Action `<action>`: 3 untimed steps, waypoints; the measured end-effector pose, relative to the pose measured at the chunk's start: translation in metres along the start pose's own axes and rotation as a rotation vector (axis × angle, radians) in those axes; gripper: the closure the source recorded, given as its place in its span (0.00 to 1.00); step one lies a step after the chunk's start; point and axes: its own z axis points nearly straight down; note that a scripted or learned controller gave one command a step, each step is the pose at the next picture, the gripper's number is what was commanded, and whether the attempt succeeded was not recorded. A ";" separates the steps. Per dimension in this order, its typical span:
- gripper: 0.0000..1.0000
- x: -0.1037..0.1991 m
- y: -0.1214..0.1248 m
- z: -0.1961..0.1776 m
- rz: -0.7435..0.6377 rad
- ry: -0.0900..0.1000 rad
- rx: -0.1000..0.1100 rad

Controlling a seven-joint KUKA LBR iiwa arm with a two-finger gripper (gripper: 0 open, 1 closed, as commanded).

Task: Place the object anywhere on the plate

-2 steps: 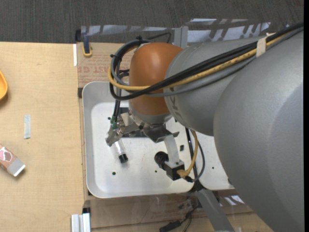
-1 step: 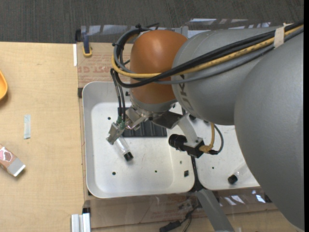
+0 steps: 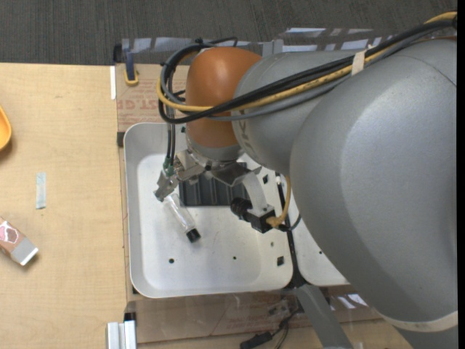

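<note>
In the white bin (image 3: pixel 145 267), a small clear tube with a black cap (image 3: pixel 183 222) lies on the floor, just below and touching the end effector (image 3: pixel 168 187); whether its grip is closed cannot be told.

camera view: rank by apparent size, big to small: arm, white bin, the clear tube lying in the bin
1. arm, though it is nearest the camera, which inflates it
2. white bin
3. clear tube, smallest by far

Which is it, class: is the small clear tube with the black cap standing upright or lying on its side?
Lying on its side. The clear tube stretches flat across the white bin floor.
</note>
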 end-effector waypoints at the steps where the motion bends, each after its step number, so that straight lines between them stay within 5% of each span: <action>1: 0.00 0.010 -0.017 0.056 0.209 0.001 0.000; 2: 0.00 -0.002 0.014 0.028 0.107 0.000 -0.001; 3: 0.00 0.004 -0.090 0.057 0.022 0.001 0.002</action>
